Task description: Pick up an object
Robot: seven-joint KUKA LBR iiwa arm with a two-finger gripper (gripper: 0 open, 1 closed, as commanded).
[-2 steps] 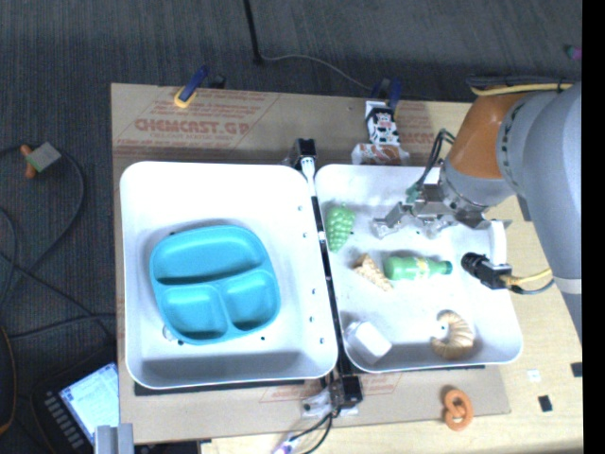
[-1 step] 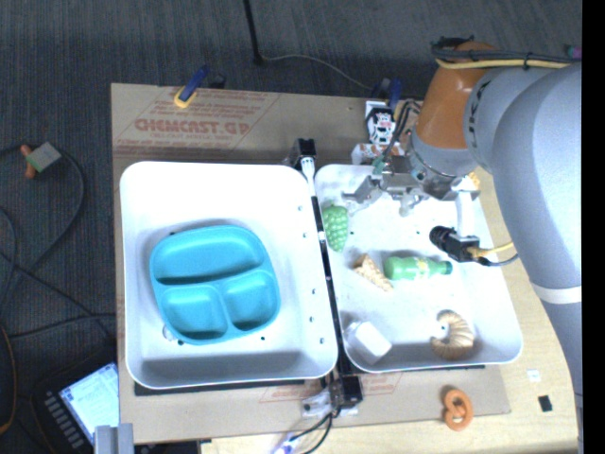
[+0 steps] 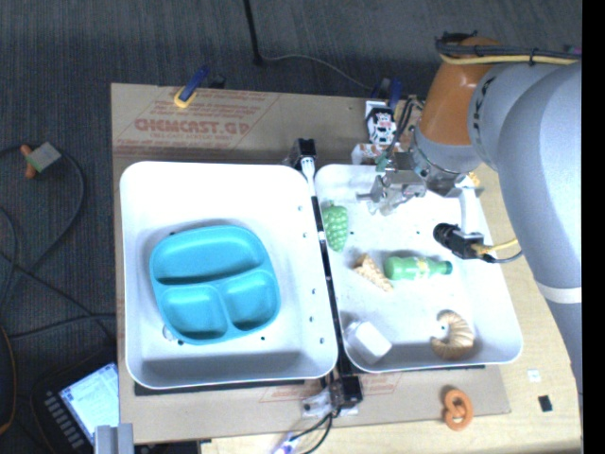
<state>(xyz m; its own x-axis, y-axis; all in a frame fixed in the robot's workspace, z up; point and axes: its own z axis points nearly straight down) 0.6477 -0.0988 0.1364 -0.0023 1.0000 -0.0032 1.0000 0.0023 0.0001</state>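
Observation:
My gripper (image 3: 386,193) hangs over the back of the right bin (image 3: 501,296), near its far wall, with nothing visibly in its grasp. Below and to its left lies a green bumpy fruit (image 3: 336,223) against the bin's left wall. A green bottle (image 3: 416,269) lies on its side in the middle of the bin, and a tan shell-like piece (image 3: 373,272) touches its left end. A white block (image 3: 369,340) and a brown croissant (image 3: 455,335) sit near the front wall.
The left bin (image 3: 142,197) holds a blue divided tray (image 3: 216,282). An orange ring-shaped toy (image 3: 458,408) lies on the bench in front of the right bin. The grey arm (image 3: 529,149) covers the bench's right side.

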